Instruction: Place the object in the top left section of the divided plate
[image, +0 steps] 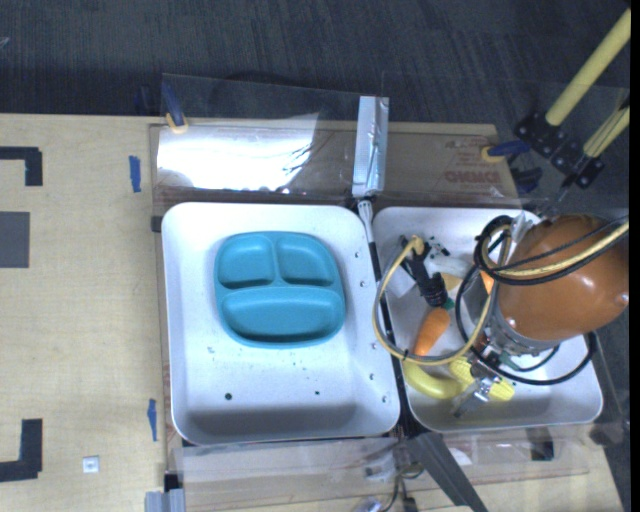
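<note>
The blue divided plate (281, 288) is sitting in the left white bin (190, 380) on the desk (70, 300). The arm (555, 275) is reaching down into the right bin (570, 405). Its end effector (478, 385) is hanging low over a yellow toy (432, 381) beside an orange carrot toy (431, 330). I cannot tell if it is gripping anything.

The blue divided plate (281, 288) looks like matt, smooth plastic. The two shallow white bins (200, 380) have a smooth, faintly glossy plastic finish. The pale wooden table (75, 300) shows fine grain. The arm's orange band (560, 275) is glossy and smooth.
</note>
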